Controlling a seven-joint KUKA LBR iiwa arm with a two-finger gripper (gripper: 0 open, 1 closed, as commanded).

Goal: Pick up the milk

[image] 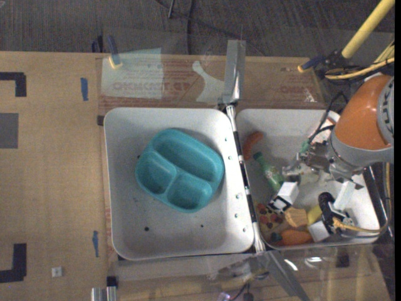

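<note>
In the right bin (360, 196), a small white carton with dark markings, which looks like the milk (284, 197), lies left of centre among other toy foods. My gripper (308, 170) hangs over the middle of that bin, below the grey wrist and the orange band (371, 115). It is just above and to the right of the carton. Wrist hardware and cables hide the space under the gripper, and nothing is seen held in it.
Around the carton lie a green bottle (270, 173), an orange-red piece (252, 142), a yellow block (296, 217), a carrot (294, 237) and a white cube (318, 231). A teal divided plate (180, 169) sits in the left bin (125, 137). The bin divider (237, 162) runs between them.
</note>
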